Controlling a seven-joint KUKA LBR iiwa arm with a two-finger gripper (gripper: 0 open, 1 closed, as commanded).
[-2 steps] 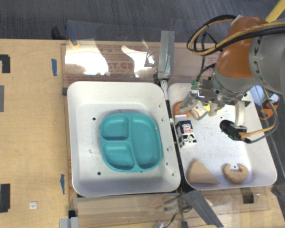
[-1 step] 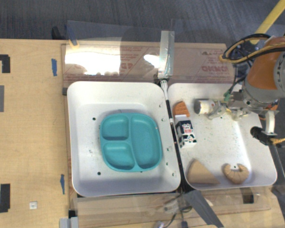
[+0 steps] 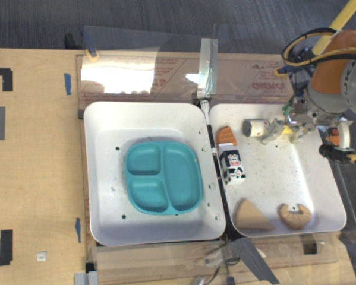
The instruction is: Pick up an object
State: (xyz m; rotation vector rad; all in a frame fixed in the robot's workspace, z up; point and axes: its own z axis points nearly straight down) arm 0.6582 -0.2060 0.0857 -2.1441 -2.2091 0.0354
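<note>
Left bin: shallow white plastic bin (image 3: 100, 177) w/ a teal three-compartment plastic tray (image 3: 164, 177) lying flat in the middle.
Right bin: second shallow white bin (image 3: 320, 183), your working side; the arm comes in over its top right corner.
Cone: tan cone-shaped piece (image 3: 250, 215) at the near edge, on its side.
Croissant: brown curved pastry toy (image 3: 295, 215) just right of the cone, apart from it.
Carton: small black-and-white printed box (image 3: 232, 165) by the divider, orange-topped block (image 3: 226, 135) just above it.
Target (my guess): small white cylinder w/ yellow end (image 3: 255, 127), on its side nr the far wall. Prob. light, stiff, smooth, so it may roll; you'd take it across the barrel, mid-length.
Claw: gripper (image 3: 292, 123) sits just right of the cylinder, low over the bin. Can't tell how far open it is; nothing visibly held.
</note>
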